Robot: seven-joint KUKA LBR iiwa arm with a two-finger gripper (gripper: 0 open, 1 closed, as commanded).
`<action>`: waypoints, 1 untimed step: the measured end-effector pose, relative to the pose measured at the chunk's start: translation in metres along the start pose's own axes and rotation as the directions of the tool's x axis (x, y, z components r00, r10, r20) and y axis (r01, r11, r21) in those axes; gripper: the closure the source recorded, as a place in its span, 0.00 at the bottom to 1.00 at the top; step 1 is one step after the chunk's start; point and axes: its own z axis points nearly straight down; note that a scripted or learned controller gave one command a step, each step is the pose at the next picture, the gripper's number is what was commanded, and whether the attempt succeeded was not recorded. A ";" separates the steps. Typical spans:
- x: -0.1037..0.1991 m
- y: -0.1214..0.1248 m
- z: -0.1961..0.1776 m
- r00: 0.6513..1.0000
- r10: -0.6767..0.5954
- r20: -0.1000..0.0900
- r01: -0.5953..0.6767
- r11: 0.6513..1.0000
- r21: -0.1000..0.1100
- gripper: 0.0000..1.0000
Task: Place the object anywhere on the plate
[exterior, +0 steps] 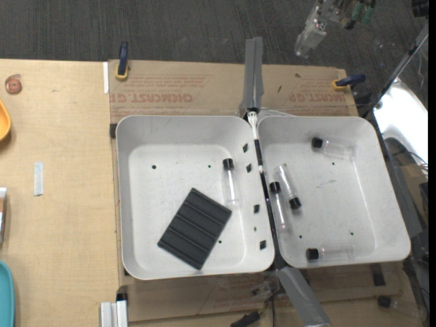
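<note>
Tool (pixel 315 27) sits high beyond the desk's far right corner, gripping a clear tube (pixel 310 39). The dark ridged plate (pixel 195 227) lies in the left bin (pixel 129 182), near edge. Carry phase; next comes a long swing left, then descent.

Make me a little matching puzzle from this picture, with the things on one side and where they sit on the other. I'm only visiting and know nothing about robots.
Things:
1. dark ribbed plate
2. gripper
3. tube beside the plate
4. blue clamp

Places:
A. top right, above the bench, beyond the bins
B. lying flat in the left bin
C. left bin, near the divider
D. on the cardboard's far left corner

Pairs: 1-B, 2-A, 3-C, 4-D
</note>
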 end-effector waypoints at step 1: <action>-0.002 0.000 -0.008 1.000 0.002 0.002 -0.002 1.000 -0.001 1.00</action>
